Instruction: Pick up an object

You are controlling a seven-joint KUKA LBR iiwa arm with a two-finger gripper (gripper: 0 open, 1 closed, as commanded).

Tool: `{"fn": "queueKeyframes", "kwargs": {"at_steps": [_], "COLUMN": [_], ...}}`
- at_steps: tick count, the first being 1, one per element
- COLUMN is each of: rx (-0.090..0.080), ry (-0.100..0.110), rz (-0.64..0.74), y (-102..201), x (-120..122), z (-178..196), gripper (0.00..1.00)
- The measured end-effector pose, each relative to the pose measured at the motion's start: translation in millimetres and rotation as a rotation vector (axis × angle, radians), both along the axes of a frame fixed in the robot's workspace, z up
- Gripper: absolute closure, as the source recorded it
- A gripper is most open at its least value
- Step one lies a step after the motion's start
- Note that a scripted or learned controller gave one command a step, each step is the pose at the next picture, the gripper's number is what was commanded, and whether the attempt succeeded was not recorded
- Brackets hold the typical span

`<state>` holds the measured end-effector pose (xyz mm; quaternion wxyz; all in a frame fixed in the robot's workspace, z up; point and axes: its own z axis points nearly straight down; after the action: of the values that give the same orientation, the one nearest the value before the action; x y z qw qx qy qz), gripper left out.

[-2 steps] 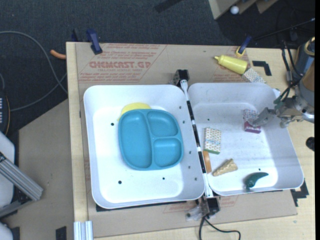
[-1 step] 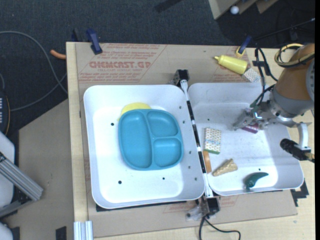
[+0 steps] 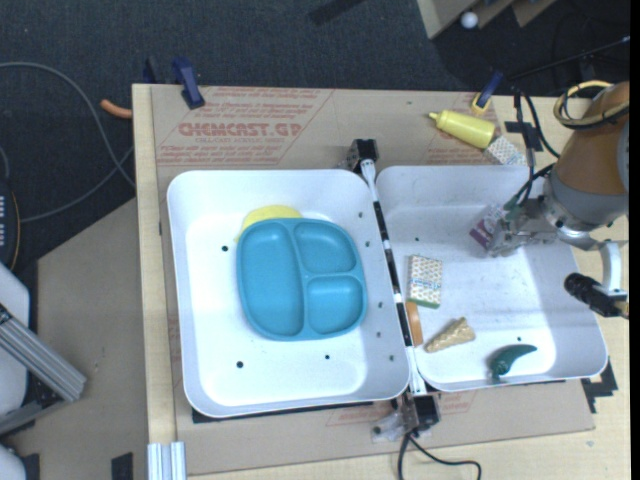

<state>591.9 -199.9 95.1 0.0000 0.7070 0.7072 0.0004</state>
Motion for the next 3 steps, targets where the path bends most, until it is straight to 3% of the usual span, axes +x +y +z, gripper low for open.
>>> {"fn": "queueKeyframes", "kwargs": {"at_steps": [1, 2, 3], "rx": [0.0, 0.0, -0.002], "ry": [0.0, -0.001, -0.004], "rz": [0.0, 0.001, 0.002], "y": [0, 36, 36], "x": [0, 51, 52], "z": [0, -10, 0], "gripper": [0.0, 0.0, 1.0]}}
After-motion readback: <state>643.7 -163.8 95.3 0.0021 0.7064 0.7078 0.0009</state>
